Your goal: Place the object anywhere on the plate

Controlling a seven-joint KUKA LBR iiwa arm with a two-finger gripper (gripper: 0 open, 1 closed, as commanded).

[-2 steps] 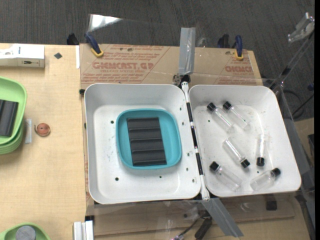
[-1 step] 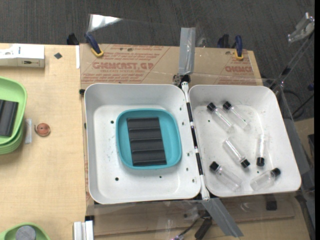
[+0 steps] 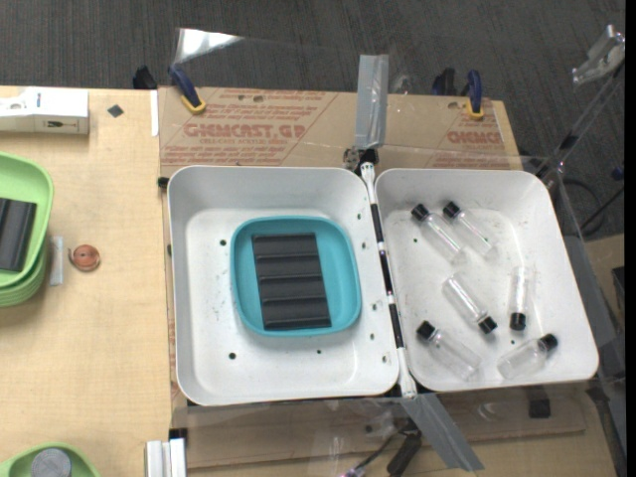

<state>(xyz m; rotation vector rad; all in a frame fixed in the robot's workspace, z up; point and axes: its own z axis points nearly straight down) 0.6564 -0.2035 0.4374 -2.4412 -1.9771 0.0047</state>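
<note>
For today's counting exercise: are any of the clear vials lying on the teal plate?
No, the vials all lie in the right bin, while the teal plate sits in the left bin.

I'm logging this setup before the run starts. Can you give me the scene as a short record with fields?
left bin: holds a teal plate with a dark ribbed block lying on it
right bin: six clear vials with black caps, lying scattered, such as one vial near the top left
vials on plate: none
clamps: two at the cardboard's back edge, one clamp on the left
beside the bins: green tray at the left edge
</note>
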